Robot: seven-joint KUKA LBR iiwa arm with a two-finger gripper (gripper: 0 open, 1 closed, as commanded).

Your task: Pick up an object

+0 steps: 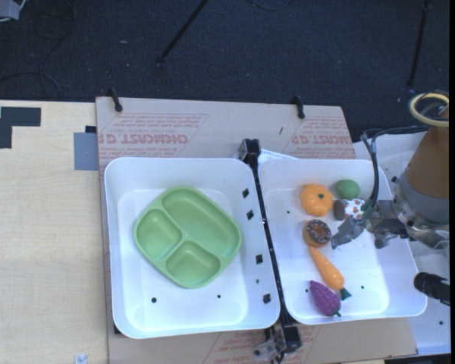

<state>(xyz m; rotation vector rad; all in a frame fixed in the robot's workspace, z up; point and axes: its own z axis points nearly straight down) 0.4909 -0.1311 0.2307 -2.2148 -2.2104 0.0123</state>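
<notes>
Toys crowd the right bin's (394, 298) middle; bare floor lies along its right wall.

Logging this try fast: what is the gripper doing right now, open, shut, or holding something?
Gripper: low in the right bin beside the chocolate donut; whether it is open or shut cannot be told, and no object is seen in it.

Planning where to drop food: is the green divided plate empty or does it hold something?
Empty: all three compartments of the green plate show bare green, in the left bin.

Grey KUKA arm (428, 196) at three o'clock.
Orange band above the wrist, grey metal gripper (362, 230), black cable looping alongside.
</notes>
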